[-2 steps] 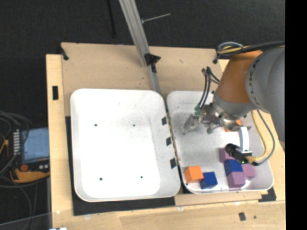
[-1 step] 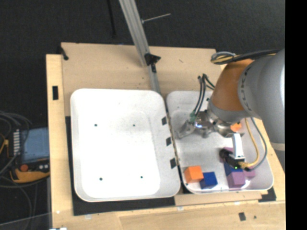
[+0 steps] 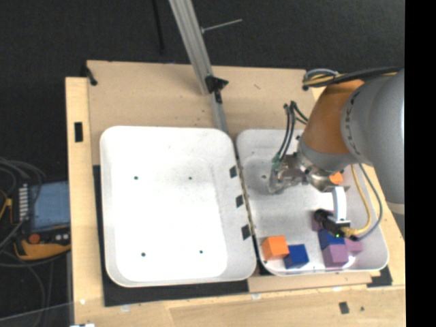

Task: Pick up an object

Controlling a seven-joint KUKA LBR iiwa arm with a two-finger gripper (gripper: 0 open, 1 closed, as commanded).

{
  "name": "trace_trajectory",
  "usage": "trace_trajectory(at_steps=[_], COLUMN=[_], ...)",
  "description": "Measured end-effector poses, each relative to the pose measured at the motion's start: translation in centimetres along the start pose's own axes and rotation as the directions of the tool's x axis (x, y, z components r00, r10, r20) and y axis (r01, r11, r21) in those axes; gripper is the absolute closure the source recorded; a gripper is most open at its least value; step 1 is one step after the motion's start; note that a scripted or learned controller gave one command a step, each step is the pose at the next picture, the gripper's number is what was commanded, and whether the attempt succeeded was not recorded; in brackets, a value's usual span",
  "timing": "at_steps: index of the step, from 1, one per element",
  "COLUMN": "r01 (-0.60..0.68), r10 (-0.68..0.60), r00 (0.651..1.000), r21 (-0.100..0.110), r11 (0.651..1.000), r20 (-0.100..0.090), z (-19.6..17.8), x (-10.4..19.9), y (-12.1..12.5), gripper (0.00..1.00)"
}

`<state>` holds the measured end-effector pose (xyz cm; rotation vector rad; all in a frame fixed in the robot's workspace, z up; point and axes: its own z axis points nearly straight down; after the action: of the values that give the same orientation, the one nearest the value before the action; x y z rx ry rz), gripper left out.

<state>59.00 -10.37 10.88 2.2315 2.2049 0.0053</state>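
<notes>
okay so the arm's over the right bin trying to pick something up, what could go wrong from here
1. The gripper sits over bare bin floor near the right bin's left wall, apart from the blocks, so closing here would likely grab nothing.
2. The orange block and blue block touch; a grasp on one may nudge or jam the other.
3. The purple block lies under the arm's cables, partly hidden, so reaching it could snag.

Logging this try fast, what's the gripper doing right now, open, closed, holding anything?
Gripper: cannot be told; it hangs over the right bin, nothing seen in it.
</notes>
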Motion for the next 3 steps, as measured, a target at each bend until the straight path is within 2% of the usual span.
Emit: trace_trajectory(at_steps=[2,3], r01=[0.015,0.016], r10=[-0.015,-0.016], r00=[1.000,1.000], r21=[0.000,-0.001], r11=[1.000,1.000], r20=[0.000,0.000], z=[-9.7,-14.9], x=[-1.2,-1.1], y=[0.6,-0.1], gripper=[1.00,1.00])
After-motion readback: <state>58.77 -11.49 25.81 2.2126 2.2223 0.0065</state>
